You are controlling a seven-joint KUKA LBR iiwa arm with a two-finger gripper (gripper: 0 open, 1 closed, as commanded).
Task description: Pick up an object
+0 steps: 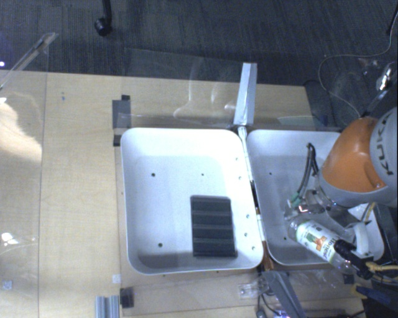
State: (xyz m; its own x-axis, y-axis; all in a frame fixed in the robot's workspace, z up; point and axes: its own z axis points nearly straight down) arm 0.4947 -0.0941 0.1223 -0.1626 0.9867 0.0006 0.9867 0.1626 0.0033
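Bottle low in the right bin, under the arm.

One white bottle (pixel 316 239) lies slantwise, dark cap toward the lower right; one ribbed black block (pixel 212 227) lies in the left bin (pixel 143 186), long axis near-to-far; end effector (pixel 305 208): grip unclear.

a pale wooden tabletop (pixel 68 205) fills most of the view, with glare washing over its left side (a clear panel (pixel 25 62) seems to lean there). beyond its far edge lies dark carpeted floor (pixel 186 28), crossed by a black cable (pixel 104 18).
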